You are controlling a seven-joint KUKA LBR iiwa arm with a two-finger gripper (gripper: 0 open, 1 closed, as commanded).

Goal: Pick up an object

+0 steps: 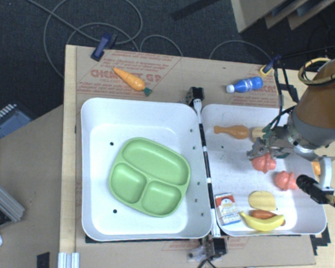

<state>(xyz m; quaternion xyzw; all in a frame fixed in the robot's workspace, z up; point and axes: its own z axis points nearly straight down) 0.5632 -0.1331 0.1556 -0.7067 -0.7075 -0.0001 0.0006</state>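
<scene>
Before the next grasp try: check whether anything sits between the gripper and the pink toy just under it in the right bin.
Nothing visible does. The gripper hangs right over the pink toy in the right bin, seemingly at it. The drumstick lies to the side, and a second pink piece lies apart.

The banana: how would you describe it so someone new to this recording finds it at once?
Look in the right-hand white bin, along its near edge. The banana is the curved yellow fruit lying there, with a small red-and-white carton to its left. Its long crescent shape sets it apart from the rounder toy foods around it.
</scene>
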